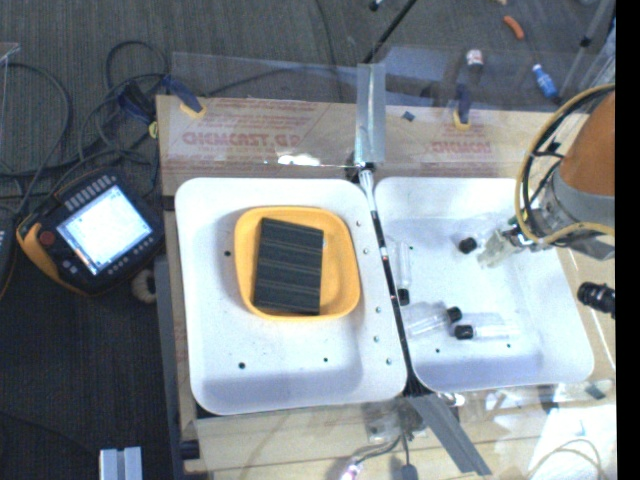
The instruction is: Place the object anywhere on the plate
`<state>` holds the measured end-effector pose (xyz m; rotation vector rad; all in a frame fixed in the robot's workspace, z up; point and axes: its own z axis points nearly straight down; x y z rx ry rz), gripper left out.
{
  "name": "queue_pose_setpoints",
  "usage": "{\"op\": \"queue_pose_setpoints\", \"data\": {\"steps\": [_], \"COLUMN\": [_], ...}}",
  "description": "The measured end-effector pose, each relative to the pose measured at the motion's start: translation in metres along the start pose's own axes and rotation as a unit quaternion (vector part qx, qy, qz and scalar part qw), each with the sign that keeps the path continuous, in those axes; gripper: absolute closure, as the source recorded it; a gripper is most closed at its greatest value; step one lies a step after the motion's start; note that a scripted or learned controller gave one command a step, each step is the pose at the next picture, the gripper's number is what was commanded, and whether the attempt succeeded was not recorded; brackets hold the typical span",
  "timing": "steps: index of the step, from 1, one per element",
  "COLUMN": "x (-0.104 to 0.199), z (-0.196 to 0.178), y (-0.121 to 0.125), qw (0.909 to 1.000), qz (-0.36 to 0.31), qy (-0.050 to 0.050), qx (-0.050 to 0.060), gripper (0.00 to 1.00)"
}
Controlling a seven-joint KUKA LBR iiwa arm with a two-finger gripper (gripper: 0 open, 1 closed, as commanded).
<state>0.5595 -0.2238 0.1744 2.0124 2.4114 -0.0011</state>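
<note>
A yellow square plate (343,280) sits in the middle of the left bin (205,308). A black ribbed rectangular block (288,265) lies flat on the plate, well inside its rim. My gripper (497,247) hangs over the upper right part of the right bin (560,353), far to the right of the plate. Its tip looks pale and blurred. A small black-capped piece (467,244) lies just left of the tip; whether the two touch is unclear.
Several clear vials with black caps (456,321) lie on the right bin's floor, one along the divider (403,268). A teach pendant (95,233) and cables rest left of the bench. The cardboard back wall (270,138) stands behind the bins.
</note>
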Motion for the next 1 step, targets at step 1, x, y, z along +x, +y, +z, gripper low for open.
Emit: {"op": "queue_pose_setpoints", "data": {"steps": [1], "x": [0.0001], "z": [0.0], "y": [0.0], "qw": [1.0], "qz": [0.0], "qy": [0.0], "qx": [0.0], "gripper": [0.0]}}
